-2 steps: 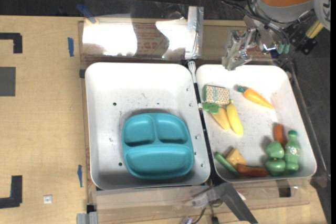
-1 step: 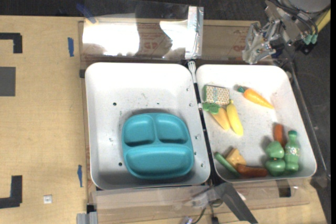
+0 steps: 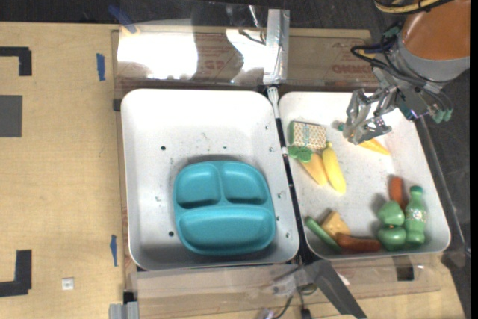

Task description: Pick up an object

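From my remote station, the view takes in two shallow white bins on the bench. The left bin (image 3: 142, 123) carries a teal divided tray (image 3: 222, 207); the right bin (image 3: 433, 183) holds the toy food I can pick from. The arm (image 3: 441, 19) reaches in from the right, orange band above the wrist, and its gripper (image 3: 361, 125) hangs over the upper part of the right bin.

I cannot tell how the claw stands: the metal blurs together and nothing is plainly held in it. Just beside it lies a yellow wedge (image 3: 375, 146), the nearest candidate. Further left sit a patterned square packet (image 3: 308, 134) and two yellow corn-like pieces (image 3: 326, 166); a green bottle (image 3: 415, 214), a green lump (image 3: 389, 214) and an orange-red carrot shape (image 3: 395, 188) crowd the lower right corner.

My worries, in my judgement: the wedge lies flat and thin, so a descent could skate over it or push it toward the bin wall; a descent slightly off could land on bare bin floor and lift nothing; the clustered pieces lower down could jam together if I aim there.
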Robot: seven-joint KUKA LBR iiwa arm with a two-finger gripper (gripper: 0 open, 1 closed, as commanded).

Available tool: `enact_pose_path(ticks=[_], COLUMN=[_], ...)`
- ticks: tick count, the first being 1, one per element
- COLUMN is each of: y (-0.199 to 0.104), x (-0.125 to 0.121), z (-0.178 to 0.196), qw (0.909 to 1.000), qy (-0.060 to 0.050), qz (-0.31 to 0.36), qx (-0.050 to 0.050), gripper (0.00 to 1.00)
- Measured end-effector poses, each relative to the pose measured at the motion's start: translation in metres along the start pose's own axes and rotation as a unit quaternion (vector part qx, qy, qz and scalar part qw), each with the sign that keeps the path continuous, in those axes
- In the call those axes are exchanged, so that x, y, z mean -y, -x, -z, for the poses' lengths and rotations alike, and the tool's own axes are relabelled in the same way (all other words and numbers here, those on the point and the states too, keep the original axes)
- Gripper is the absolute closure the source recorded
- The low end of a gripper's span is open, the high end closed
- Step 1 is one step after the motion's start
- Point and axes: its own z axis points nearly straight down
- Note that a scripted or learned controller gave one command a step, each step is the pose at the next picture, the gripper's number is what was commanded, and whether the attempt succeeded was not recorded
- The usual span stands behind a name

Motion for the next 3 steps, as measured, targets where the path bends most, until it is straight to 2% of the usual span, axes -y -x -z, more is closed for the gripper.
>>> enact_pose_path(ticks=[1, 2, 3], y=[0.051, 0.042, 0.05], x=[0.056, 0.116, 0.095], z=[0.059, 0.104, 0.032], qw=[0.9992, 0.9993, 0.9995], qy=[-0.002, -0.003, 0.002], qz=[0.039, 0.036, 0.033], qx=[0.003, 0.005, 0.0], gripper=[1.0, 1.0, 1.0])
